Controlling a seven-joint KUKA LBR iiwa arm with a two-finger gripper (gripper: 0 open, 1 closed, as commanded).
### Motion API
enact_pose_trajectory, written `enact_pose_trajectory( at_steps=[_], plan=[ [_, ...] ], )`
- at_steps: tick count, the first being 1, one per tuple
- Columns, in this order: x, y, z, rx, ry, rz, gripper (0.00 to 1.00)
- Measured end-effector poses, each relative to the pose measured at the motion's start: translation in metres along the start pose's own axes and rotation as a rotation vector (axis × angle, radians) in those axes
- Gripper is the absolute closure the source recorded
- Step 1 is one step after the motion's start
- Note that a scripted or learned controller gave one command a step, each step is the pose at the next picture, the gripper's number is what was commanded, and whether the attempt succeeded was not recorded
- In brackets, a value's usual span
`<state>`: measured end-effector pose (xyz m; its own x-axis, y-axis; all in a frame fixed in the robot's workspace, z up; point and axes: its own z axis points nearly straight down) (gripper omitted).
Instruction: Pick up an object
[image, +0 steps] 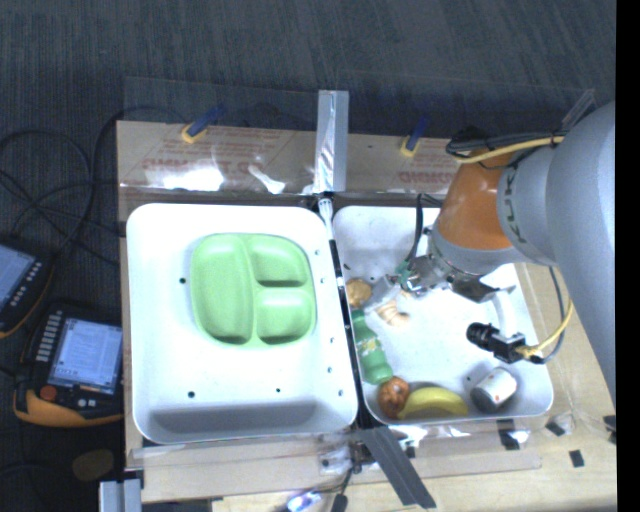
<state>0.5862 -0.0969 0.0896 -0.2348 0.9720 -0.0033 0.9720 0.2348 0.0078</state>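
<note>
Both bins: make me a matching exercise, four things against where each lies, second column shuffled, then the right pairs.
Things:
1. green divided plate
2. banana
3. green bottle
4. gripper

Places:
A. near edge of the right bin
B. along the right bin's wall next to the left bin
C. middle of the left bin
D. far half of the right bin, above the small items

Pairs: 1-C, 2-A, 3-B, 4-D

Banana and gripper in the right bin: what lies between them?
In the camera view, bare white bin floor lies between the banana and the gripper.
</note>
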Motion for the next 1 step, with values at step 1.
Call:
enact_pose_trajectory(
  at_steps=[1],
  plan=[
    [0.0011,0.0006,-0.0089,-0.001,0.003,0.000,1.00]
  ],
)
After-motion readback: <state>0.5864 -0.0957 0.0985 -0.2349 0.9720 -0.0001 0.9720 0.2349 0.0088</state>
